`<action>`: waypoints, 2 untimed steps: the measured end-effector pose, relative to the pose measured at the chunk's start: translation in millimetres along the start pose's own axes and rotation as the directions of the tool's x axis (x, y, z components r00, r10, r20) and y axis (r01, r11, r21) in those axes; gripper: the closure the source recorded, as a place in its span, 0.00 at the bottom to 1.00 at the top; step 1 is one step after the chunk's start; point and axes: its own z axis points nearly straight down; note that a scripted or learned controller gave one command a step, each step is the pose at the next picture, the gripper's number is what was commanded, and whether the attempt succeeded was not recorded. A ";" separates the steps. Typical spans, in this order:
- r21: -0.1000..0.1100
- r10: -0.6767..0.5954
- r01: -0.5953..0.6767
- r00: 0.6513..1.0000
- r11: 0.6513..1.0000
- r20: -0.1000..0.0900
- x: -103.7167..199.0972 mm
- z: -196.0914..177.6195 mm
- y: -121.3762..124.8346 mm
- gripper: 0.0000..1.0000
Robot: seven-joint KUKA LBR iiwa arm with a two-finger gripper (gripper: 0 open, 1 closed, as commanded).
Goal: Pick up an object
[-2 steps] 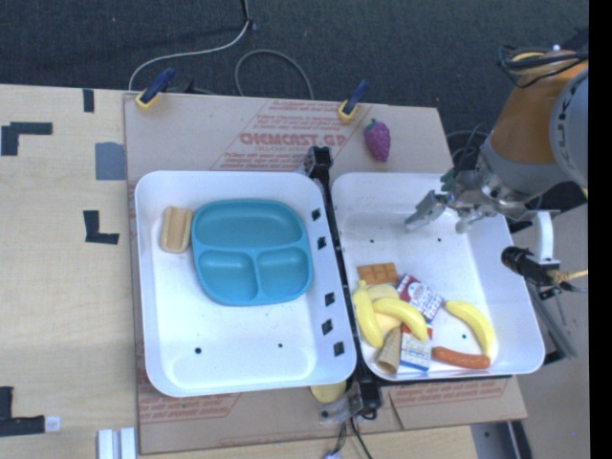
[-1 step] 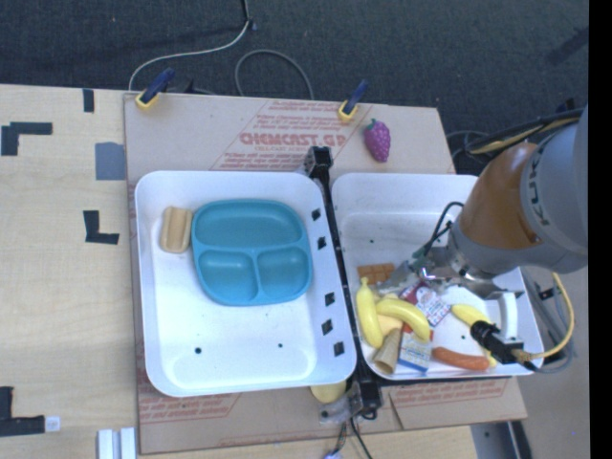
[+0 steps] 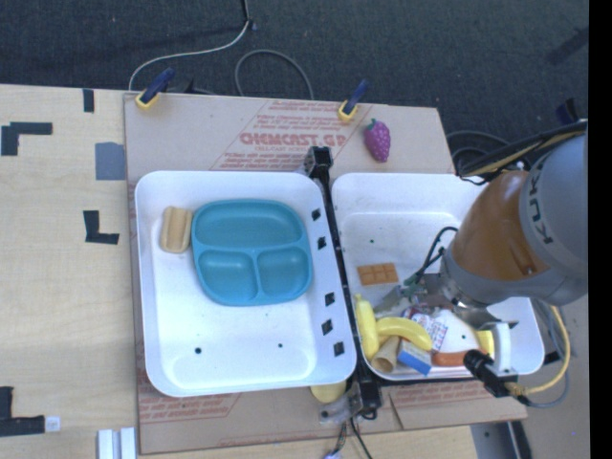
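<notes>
The right bin (image 3: 382,194) holds a pile of small items at its near edge. In the pile are two yellow bananas (image 3: 367,325), a tan cylinder (image 3: 384,357), a blue block (image 3: 413,360) and a red-orange piece (image 3: 448,359). An orange waffle square (image 3: 376,274) lies apart, toward the bin's middle. My gripper (image 3: 417,297) is low in this bin, just above the pile and right of the waffle. The grey and orange wrist (image 3: 497,242) hides much of it.
The left bin (image 3: 158,352) carries a blue divided plate (image 3: 253,251) and a tan bread piece (image 3: 175,229) at its left. Purple grapes (image 3: 377,140) lie on the cardboard behind the bins. Clamps (image 3: 153,91) hold the board's far edge. A black divider (image 3: 328,256) separates the bins.
</notes>
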 end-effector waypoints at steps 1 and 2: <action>0.001 0.000 0.000 1.000 1.000 0.003 15.4 0.5 0.6 0.00; 0.012 -0.004 0.004 1.000 1.000 -0.009 -6.1 2.0 10.9 0.00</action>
